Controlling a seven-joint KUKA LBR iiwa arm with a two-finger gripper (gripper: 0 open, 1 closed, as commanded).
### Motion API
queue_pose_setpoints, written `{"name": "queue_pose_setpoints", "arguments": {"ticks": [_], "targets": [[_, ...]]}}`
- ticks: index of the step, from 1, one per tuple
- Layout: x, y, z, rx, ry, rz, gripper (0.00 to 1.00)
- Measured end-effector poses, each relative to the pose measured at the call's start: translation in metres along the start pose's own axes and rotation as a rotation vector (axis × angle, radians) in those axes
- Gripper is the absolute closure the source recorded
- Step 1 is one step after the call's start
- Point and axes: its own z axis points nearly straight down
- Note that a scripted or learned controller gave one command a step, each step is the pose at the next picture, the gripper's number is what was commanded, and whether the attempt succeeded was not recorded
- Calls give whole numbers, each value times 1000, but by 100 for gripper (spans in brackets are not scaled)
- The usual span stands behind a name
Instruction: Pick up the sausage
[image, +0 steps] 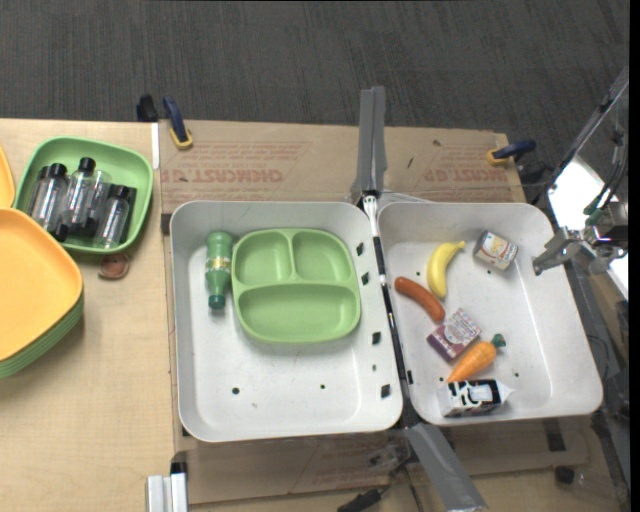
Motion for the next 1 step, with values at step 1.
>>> {"name": "queue_pose_setpoints", "arguments": {"ticks": [1], "targets": [[86, -11, 105, 0, 0, 46, 0]]}}
